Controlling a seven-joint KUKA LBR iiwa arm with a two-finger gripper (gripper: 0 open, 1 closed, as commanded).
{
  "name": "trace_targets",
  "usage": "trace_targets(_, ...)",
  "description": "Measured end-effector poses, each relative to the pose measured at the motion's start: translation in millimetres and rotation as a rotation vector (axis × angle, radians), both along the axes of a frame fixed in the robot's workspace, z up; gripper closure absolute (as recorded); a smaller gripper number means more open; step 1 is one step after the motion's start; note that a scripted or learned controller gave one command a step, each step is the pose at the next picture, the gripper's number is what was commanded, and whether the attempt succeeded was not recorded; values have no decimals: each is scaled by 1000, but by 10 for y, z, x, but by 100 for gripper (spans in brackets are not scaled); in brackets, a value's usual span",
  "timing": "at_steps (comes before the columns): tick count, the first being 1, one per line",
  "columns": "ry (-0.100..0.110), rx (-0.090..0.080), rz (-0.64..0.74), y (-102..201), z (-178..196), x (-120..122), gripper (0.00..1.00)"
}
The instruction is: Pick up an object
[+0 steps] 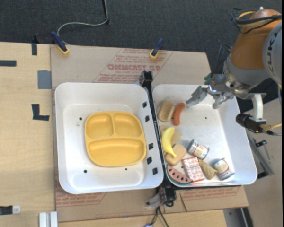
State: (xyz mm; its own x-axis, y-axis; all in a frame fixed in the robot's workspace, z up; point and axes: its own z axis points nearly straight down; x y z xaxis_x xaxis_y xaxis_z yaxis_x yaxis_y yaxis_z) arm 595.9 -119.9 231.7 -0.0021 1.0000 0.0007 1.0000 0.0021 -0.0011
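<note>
camera view: we see the gripper (206, 98) open and holding nothing above the right bin (236, 141); right beside the hot dog (178, 114) lie a bun (164, 110) and banana (168, 141).

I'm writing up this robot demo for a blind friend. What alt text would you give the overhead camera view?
A grey and orange robot arm reaches from the right, its open tool above the right white bin, holding nothing. That bin holds toy food: a banana, a hot dog, a bread roll and small cans. The left white bin holds a yellow divided plate.
</note>
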Motion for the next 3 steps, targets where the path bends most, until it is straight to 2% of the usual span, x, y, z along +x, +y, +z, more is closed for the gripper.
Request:
trace_targets(1, 0, -1, -2, 154, -1271, -435, 0)
trace_targets(2, -9, -1, -1, 61, -1416, -152, 0)
trace_targets(3, 4, 3, 2, 48, -1434, 546, 0)
